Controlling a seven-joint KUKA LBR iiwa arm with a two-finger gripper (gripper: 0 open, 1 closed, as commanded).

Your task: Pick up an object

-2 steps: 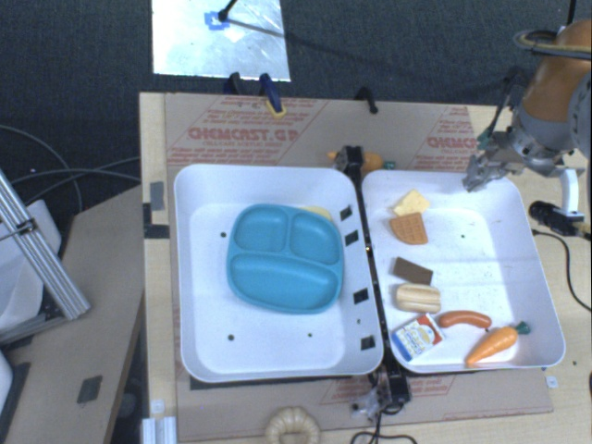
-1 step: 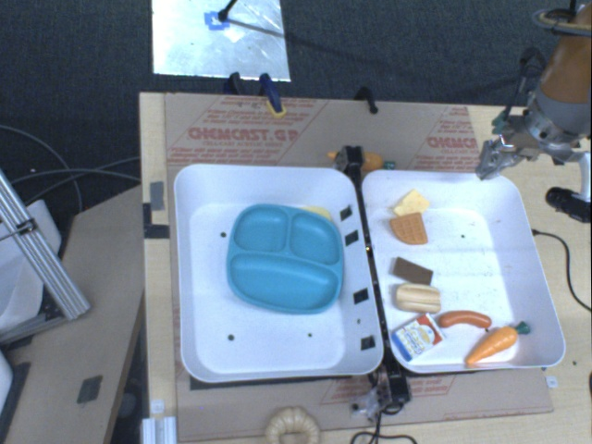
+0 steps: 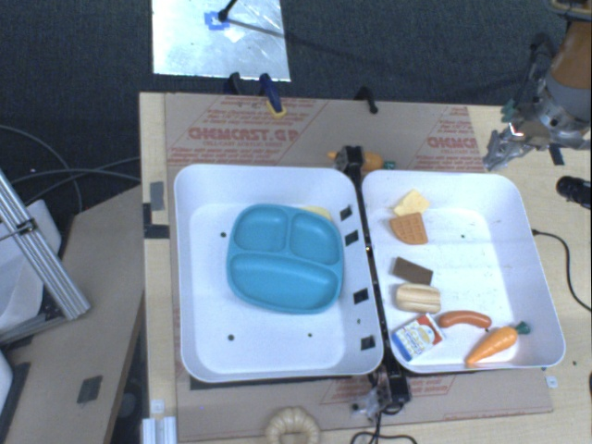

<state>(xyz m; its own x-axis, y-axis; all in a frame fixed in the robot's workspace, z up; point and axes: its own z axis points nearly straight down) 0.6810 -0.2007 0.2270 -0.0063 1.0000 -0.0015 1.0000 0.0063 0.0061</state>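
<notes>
The right bin (image 3: 518, 248) holds several toy foods: a yellow cheese wedge (image 3: 412, 202), a brown waffle piece (image 3: 410, 229), a dark chocolate bar (image 3: 413, 270), a bread roll (image 3: 418, 297), a red sausage (image 3: 463, 319), an orange carrot (image 3: 493, 342) and a small blue-and-white carton (image 3: 415, 337). My gripper (image 3: 504, 146) hangs above the bench just beyond the right bin's far right corner, apart from all of them. Nothing shows in its grasp.
The left bin (image 3: 199, 276) carries a blue divided plate (image 3: 285, 257) with a pale yellow item (image 3: 317, 212) peeking out behind it. A foil sheet (image 3: 220, 26) lies at the back, and a beige ring (image 3: 293, 425) sits at the bench's front edge.
</notes>
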